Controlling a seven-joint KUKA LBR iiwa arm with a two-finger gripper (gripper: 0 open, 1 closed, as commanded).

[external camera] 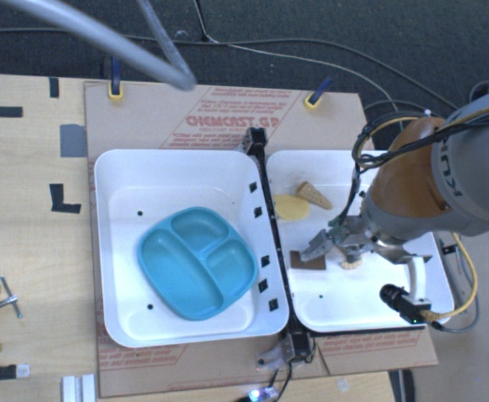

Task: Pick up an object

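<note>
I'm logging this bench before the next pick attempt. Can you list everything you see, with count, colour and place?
Bins: two, white, side by side on the bench.
Divided plate: one, blue, in the left bin.
Round flat piece: one, pale yellow, right bin, near the divider.
Wedge piece: one, tan, right bin, just right of the yellow piece.
Small block: one, dark brown, right bin, by the gripper.
Clamps: two, yellow and blue, at the board's far edge.
Arm: one, grey with orange band, over the right bin.
Gripper: one, grey, low in the right bin.
</note>
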